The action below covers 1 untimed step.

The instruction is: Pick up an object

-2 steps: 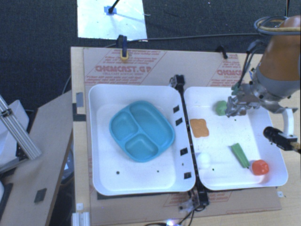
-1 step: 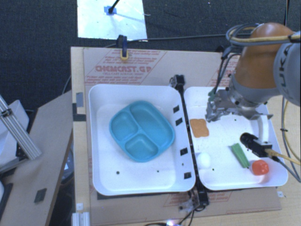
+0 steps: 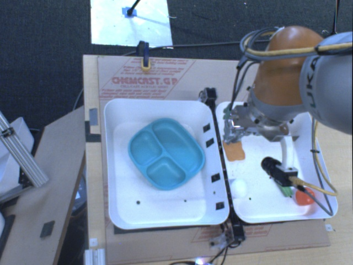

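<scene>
Now | end effector (image 3: 236, 130) over right bin (image 3: 259, 206), grip state unclear | cardboard sheet (image 3: 149, 73) beneath | dark floor (image 3: 44, 37), perhaps carpet

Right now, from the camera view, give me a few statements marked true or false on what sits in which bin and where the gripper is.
1. The blue plate lies in the bin on the view's left. True.
2. The blue plate has two compartments. False: it has three.
3. The white ball lies in the bin on the view's left. False: it lies in the bin on the view's right, near the divider between the bins.
4. The gripper is over the bin on the view's right, close to the flat orange piece. True.
</scene>
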Motion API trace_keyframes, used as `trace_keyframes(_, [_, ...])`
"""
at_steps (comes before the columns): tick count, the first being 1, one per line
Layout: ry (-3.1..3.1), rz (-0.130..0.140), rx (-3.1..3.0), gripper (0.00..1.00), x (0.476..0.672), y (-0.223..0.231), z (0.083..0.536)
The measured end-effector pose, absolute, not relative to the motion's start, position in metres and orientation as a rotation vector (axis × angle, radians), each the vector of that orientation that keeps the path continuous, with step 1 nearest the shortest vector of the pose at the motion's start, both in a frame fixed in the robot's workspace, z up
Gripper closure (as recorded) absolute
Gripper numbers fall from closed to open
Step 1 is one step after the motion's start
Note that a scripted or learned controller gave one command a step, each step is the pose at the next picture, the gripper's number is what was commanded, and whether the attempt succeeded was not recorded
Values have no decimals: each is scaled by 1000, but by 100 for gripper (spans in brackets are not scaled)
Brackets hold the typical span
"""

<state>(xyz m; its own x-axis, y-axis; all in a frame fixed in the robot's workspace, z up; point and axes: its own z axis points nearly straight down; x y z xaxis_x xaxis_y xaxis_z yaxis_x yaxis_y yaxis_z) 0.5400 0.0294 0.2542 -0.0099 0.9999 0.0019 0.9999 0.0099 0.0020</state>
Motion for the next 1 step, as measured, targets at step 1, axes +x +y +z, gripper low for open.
trace_keyframes(1, [2232,3,2211,100,530,86,253])
